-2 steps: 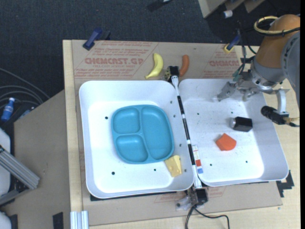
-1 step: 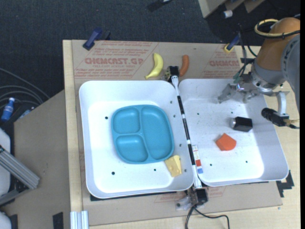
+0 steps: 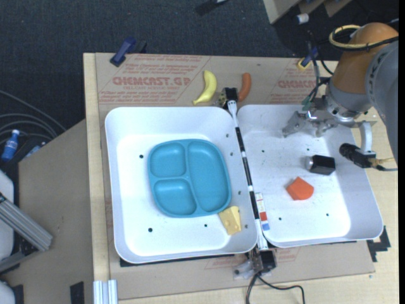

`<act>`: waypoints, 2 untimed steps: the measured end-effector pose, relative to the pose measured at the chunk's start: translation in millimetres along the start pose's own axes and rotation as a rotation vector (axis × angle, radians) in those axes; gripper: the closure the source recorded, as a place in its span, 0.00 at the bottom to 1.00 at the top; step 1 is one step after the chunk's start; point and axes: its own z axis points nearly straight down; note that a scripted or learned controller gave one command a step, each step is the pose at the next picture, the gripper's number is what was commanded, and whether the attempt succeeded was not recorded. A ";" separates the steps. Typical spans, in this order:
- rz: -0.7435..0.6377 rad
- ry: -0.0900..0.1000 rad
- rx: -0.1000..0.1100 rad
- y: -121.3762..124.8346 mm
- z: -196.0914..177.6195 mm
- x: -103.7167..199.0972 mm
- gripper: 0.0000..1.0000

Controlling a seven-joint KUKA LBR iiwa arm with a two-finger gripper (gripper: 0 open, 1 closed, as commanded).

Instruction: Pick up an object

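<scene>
worktop carries two white bins side by side. left bin holds a blue divided plate near its centre and a pale yellow wedge just off the plate's near right corner. right bin holds an orange block and a small black block, near each other but not touching, both in the bin's middle. behind the bins, on the bare worktop, a banana and an orange-brown sausage shape. arm enters from the right; gripper sits low over the far part of the right bin, up and left of the black block, well clear of the orange block. jaws appear splayed apart and nothing sits between them; no object is grasped. judgement: no pick has landed yet and the nearest candidates are the black and orange blocks. risks from here: jaws closing where they now stand would catch bare bin floor; a descent slightly off centre could nudge the black block aside rather than straddle it; the orange block's slanted faces may let it squirt out under pinch; the bin's far wall is close and could foul the fingers.
</scene>
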 end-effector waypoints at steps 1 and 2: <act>0.001 -0.001 -0.001 -0.1 0.2 -4.4 0.00; 0.001 -0.002 -0.004 0.6 -10.5 -4.2 1.00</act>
